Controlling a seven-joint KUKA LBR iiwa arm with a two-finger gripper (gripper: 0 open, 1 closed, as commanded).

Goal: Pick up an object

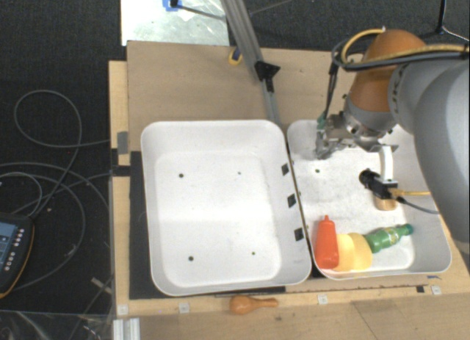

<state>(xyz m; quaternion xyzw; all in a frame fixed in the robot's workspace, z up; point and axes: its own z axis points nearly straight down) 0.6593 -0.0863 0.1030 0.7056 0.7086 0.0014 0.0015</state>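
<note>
The right bin [433, 254] holds three things along its near edge. A red-orange bottle [326, 241] stands at the left, a yellow rounded object [355, 252] lies beside it, and a green bottle [388, 238] lies tilted to the right. My gripper [323, 146] hangs over the far left part of this bin, close to its back wall. It is well apart from all three objects, and nothing shows in its grasp.
The left bin [158, 184] sits beside the right one, with black clips [291, 200] along the shared edge. A tan pear-shaped object [252, 303] lies on the bench in front of the bins. A grey pole [246, 34] slants across the back.
</note>
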